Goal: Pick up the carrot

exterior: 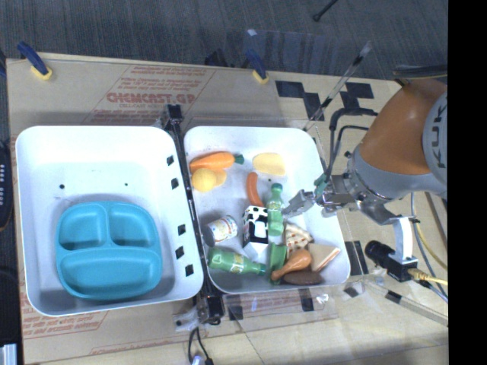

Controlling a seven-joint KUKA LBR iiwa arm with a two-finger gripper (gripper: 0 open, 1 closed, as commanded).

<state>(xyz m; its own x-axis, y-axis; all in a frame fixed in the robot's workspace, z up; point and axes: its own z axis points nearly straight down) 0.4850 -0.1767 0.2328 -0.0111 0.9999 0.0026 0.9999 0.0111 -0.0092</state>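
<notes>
The carrot (pixel 212 160) is orange with a green stub at its right end. It lies flat near the back left corner of the right bin (pixel 304 144), touching a yellow lemon (pixel 204 179) just in front of it. My gripper (pixel 301 201) hangs over the right side of that bin, well to the right of the carrot and nearer the front. It sits next to an upright green bottle (pixel 275 210). Nothing shows in its grasp. The grey arm with its orange band (pixel 403 131) reaches in from the right.
The right bin also holds a pale yellow piece (pixel 268 163), a red-orange sausage (pixel 253 188), a black-and-white cube (pixel 256 223), a can (pixel 223 228), a lying green bottle (pixel 236 262) and a drumstick (pixel 293 263). A blue divided plate (pixel 110 249) sits in the left bin (pixel 46 150).
</notes>
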